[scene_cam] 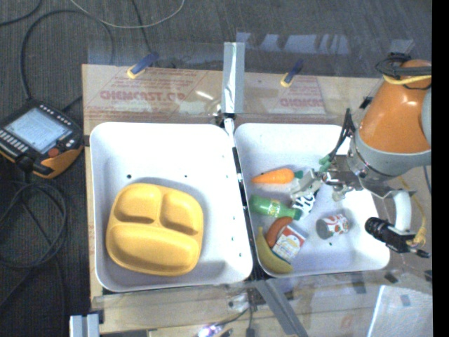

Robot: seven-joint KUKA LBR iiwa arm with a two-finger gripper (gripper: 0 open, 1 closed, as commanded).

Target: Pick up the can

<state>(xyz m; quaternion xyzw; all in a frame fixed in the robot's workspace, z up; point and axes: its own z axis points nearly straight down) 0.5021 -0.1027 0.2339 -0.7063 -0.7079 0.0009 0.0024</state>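
Two bins sit side by side on the bench: the left bin holds a divided tray, and I reach into the right bin from the right. In the right bin, a carrot lies at the far left, a bottle just nearer, and a banana with a small carton on it at the near left corner. The can lies right of the carton, and my gripper sits just beyond it, right of the carrot.
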